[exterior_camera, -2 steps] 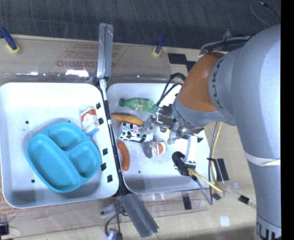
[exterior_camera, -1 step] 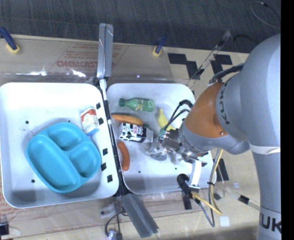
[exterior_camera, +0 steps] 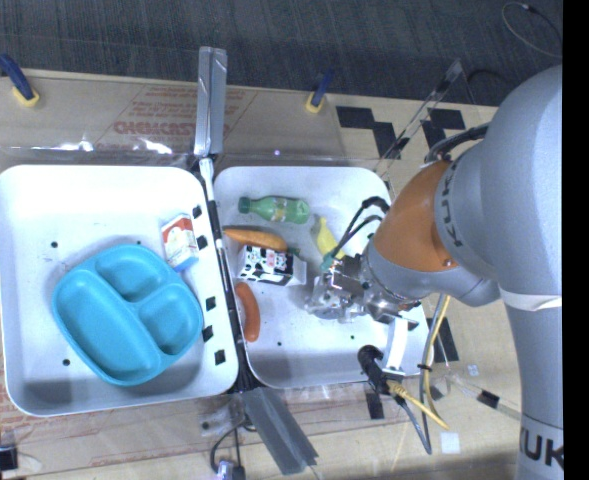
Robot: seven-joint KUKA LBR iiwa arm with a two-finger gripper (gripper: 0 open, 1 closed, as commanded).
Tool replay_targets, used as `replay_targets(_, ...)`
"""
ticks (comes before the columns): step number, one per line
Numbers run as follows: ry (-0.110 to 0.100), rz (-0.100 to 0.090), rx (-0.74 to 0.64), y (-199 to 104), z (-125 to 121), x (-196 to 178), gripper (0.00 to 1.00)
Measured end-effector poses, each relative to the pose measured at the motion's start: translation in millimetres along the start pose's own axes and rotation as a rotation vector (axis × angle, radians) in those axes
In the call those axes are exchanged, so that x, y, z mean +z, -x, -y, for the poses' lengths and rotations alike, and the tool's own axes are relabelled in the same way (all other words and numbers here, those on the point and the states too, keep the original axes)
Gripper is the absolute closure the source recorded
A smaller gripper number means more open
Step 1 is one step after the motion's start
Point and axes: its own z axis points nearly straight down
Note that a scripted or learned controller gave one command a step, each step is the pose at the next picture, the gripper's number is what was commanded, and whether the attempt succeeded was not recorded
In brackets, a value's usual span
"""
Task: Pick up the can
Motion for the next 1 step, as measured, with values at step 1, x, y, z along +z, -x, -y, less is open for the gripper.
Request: replay_targets(1, 0.001, -0.002, 0.102, -88.6, -7.7, -91.2, 1.0)
